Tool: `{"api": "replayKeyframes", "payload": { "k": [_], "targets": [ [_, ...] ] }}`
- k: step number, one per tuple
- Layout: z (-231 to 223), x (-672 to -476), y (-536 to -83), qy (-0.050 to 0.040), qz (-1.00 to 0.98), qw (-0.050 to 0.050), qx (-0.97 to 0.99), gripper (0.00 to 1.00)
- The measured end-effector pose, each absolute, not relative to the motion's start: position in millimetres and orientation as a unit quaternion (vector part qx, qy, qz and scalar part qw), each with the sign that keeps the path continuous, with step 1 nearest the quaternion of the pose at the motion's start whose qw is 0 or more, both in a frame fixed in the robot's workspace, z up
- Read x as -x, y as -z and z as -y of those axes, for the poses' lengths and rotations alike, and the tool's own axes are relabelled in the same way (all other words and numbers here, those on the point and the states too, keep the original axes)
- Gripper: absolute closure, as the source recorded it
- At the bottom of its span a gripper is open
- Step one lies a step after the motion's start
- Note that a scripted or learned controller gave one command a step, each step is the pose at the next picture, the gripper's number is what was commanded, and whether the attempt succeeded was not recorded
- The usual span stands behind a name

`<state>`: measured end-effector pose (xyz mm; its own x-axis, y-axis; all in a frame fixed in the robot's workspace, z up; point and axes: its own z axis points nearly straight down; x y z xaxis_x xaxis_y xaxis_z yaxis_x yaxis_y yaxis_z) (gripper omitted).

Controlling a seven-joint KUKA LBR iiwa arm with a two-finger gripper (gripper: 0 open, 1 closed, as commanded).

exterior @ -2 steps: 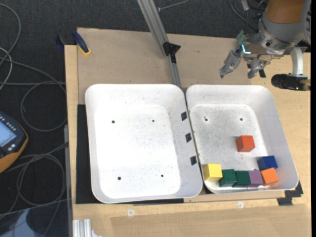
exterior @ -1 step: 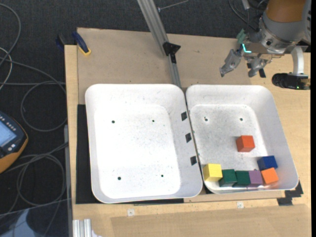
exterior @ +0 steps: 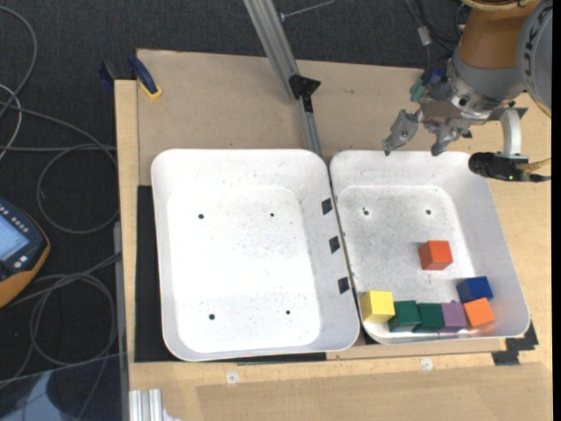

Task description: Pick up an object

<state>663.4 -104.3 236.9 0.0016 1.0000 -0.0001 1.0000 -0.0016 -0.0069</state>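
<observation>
Gripper [exterior: 414,143] above far rim of right bin [exterior: 495,213], 12 o'clock side; fingers spread apart, nothing between. Red block [exterior: 435,254] alone mid-bin. Along 6 o'clock wall, row: yellow block [exterior: 379,304], two green blocks [exterior: 417,315], purple block [exterior: 453,315], orange block [exterior: 479,311]. Blue block [exterior: 474,288] just behind orange. Left bin [exterior: 166,235] at 9 o'clock of right bin.
</observation>
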Motion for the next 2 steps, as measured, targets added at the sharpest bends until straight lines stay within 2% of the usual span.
{"api": "replayKeyframes", "payload": {
  "k": [1,2],
  "targets": [
    [109,-661.9,-174,-0.0027,0.707,0.003,0.707,0.00],
    [104,-663.9,-131,-0.0017,0.708,0.002,0.707,0.00]
  ]
}}
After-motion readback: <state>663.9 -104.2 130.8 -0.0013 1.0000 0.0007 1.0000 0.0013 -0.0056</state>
